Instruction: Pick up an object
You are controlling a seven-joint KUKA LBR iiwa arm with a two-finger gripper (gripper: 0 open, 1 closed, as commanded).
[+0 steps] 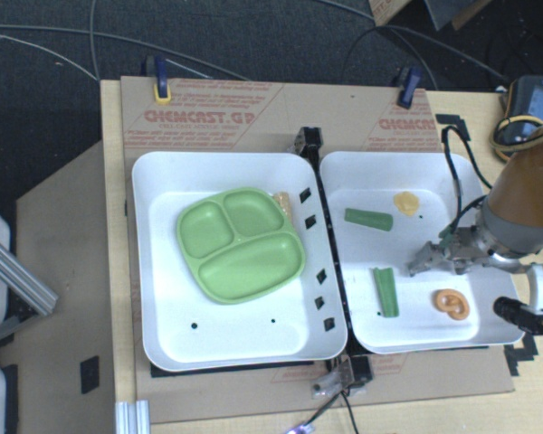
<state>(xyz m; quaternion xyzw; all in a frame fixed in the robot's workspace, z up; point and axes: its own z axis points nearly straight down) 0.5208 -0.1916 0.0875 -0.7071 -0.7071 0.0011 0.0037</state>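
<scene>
Pretzel [452,304], small, orange-brown and twisted, lies near the end effector [427,260], grip state unclear.

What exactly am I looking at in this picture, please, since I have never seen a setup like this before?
This is one camera fixed above a workbench, looking down at a slant. On the bench sit two shallow white bins side by side: the left bin and the right bin. The grey and orange shape coming in from the right is a robot arm, and its grasping end, the tool, sits low over the right bin. Its job is to pick up an object.

The left bin holds a green divided plate with a small tan piece at its edge. The right bin holds two green sticks, a small yellow piece and an orange pretzel-shaped toy. I see nothing held in the tool.
</scene>
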